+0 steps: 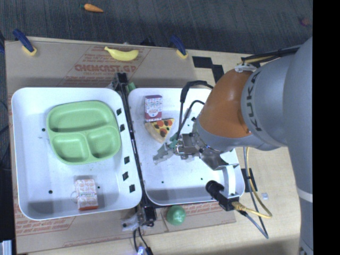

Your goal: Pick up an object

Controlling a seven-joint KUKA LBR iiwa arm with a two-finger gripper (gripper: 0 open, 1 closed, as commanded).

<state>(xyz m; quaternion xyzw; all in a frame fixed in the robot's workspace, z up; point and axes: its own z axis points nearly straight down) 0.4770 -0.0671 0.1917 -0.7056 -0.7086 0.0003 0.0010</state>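
Observation:
In the right bin (159,193) lie a small red and white carton (153,108) at the back and a pizza slice toy (160,128) just in front of it. My gripper (166,152) hangs low over the middle of this bin, just in front of and right of the pizza slice. Its fingers point left and down, with something grey at their tips. The arm's orange band and grey wrist cover the bin's right part. In the left bin (21,158) sit a green divided tray (84,131) and a small wrapped packet (86,193).
A yellow banana toy (121,52) lies on the cardboard behind the bins. A green ball (176,215) rests in front of the right bin. An orange carrot toy (93,7) lies on the dark floor beyond. Blue clamps (24,41) hold the cardboard's back edge.

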